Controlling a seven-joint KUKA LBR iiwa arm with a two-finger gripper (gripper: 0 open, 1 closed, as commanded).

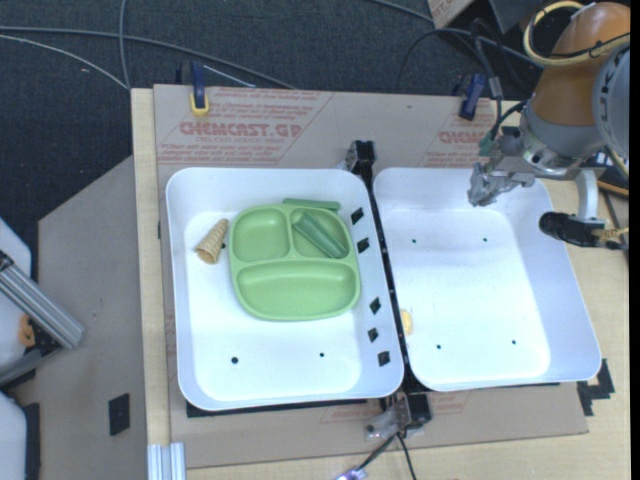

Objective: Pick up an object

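Counting contents: two white bins side by side, left bin (200, 363) and right bin (480, 298), divided by a black strip. Left bin holds three items: one green divided plate (290, 278) with three compartments, one dark green pod-shaped piece (320, 233) lying in the plate's upper-right compartment, and one tan ice-cream cone (211, 241) lying flat on the bin floor just beside the plate's left rim, apart from it. A flat green piece pokes out behind the plate's top edge, maybe a fourth item, hard to tell. One small yellow-orange object (405, 320) sits at the right bin's left wall, near the divider. Gripper (487, 190) hangs over the right bin's upper edge, well apart from every item, nothing between its fingers; jaw gap can't be read at this angle.
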